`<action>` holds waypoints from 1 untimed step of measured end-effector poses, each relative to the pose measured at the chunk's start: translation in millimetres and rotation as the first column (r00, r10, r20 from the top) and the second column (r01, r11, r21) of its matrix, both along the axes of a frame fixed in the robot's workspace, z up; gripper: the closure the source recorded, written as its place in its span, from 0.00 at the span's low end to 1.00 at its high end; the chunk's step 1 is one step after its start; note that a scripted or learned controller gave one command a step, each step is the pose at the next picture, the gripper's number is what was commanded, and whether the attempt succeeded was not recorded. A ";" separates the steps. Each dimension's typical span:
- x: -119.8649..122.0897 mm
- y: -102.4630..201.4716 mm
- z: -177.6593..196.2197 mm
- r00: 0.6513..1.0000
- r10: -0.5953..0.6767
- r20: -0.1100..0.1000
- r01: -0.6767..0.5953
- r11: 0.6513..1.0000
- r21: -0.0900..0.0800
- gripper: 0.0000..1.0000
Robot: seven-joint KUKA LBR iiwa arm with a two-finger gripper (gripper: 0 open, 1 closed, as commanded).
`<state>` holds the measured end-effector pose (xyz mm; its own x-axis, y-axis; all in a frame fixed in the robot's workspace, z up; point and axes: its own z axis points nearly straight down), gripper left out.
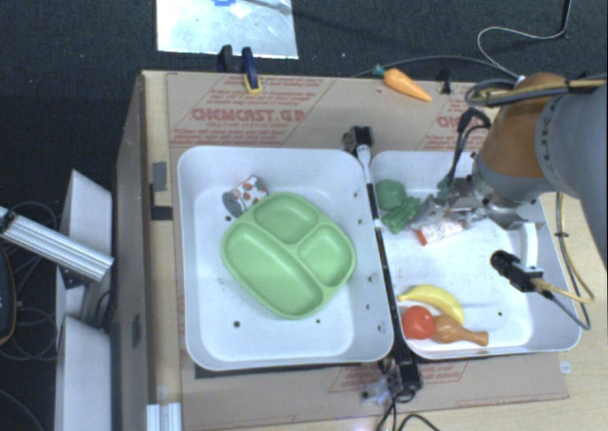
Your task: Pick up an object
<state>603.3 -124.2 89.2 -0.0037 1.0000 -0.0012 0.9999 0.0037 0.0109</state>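
The arm (556, 135) runs off the right edge, and its wrist hides part of the right bin's (556, 329) far wall. The gripper (446, 206) is blurred, so its fingers cannot be made out. The small red-and-white item (439, 230) under it is too blurred to name.

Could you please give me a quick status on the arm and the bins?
Claw low in right bin, beside green toy. No object seen held. Banana, tomato lie apart.
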 end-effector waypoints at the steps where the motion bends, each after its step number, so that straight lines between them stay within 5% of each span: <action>1: 64.9 -9.0 -0.4 1.000 -0.004 -0.022 0.004 1.000 0.005 0.00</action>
